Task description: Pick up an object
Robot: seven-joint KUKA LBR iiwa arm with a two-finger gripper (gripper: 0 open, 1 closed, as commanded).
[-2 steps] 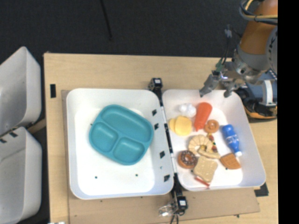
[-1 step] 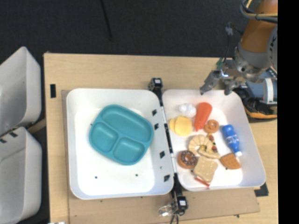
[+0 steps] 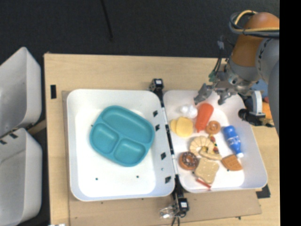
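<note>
My gripper [image 3: 212, 94] hangs over the far end of the right bin [image 3: 256, 166], its two grey fingers [image 3: 202, 94] spread apart, open, with nothing between them. Just below it lies an orange carrot [image 3: 204, 117], pointing away from the fingers. Around the carrot sit a small white piece [image 3: 189, 110], a yellow rounded piece [image 3: 182, 126], a little orange ring [image 3: 213, 127] and a blue bottle [image 3: 232, 139]. Nearer the front lie a pastry [image 3: 204, 146], a chocolate donut [image 3: 188, 160], a toast slice [image 3: 207, 170] and a brown cracker [image 3: 231, 162].
The left bin [image 3: 80, 173] holds a teal divided plate [image 3: 122, 135]. A raised divider with black clips [image 3: 164, 140] runs between the bins. The arm's orange band [image 3: 247, 46] rises at the upper right. White boxes [image 3: 16, 93] stand off the bench's left side.
</note>
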